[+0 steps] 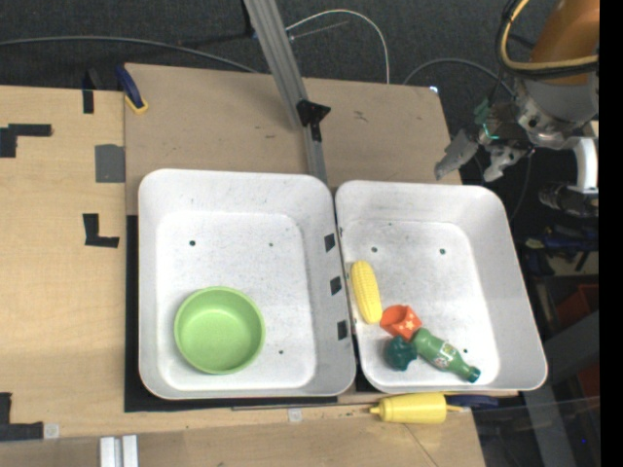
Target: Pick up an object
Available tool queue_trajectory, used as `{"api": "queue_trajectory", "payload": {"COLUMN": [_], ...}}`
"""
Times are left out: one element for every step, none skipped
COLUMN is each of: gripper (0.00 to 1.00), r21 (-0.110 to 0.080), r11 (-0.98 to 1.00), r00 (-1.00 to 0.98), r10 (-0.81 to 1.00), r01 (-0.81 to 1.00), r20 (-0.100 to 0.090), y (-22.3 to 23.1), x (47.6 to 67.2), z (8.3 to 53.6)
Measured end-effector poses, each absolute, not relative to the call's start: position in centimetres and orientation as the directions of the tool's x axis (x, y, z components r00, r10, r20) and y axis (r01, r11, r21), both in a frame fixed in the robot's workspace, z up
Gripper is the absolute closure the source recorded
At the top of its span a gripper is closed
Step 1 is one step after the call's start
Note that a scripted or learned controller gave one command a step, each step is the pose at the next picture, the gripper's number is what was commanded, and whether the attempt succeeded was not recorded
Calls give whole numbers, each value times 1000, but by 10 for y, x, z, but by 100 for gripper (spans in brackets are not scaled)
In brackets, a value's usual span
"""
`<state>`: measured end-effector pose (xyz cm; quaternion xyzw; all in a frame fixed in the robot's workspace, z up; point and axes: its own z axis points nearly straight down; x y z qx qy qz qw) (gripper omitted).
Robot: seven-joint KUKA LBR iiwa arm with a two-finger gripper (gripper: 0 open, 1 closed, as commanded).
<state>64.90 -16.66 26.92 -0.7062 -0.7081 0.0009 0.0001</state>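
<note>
1. The claw [471, 156] hangs above the right bin's [506, 261] far rim; its fingers are spread, nothing between them.
2. The corn cob [366, 291] lies well below and left of the claw, apart from the green bottle [443, 353].
3. Probably light, stiff, ridged plastic; grasp across its middle.

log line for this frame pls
gripper above right bin's far rim, nothing held | corn, bottle in right bin | bowl in left bin
</note>
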Motion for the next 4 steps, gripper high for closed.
{"api": "queue_trajectory", "payload": {"gripper": [0,0,0,0], "r21": [-2,-7,-8,-6], "r11": [2,2,3,3], "r00": [-2,-2,-3,-3], "r10": [1000,1000,1000,1000], "r01": [1000,1000,1000,1000], "r20": [-2,-1,0,-1], "y": [-167,-170,-165,-163], "x": [649,655,657,655], "z": [269,208,144,90]}}
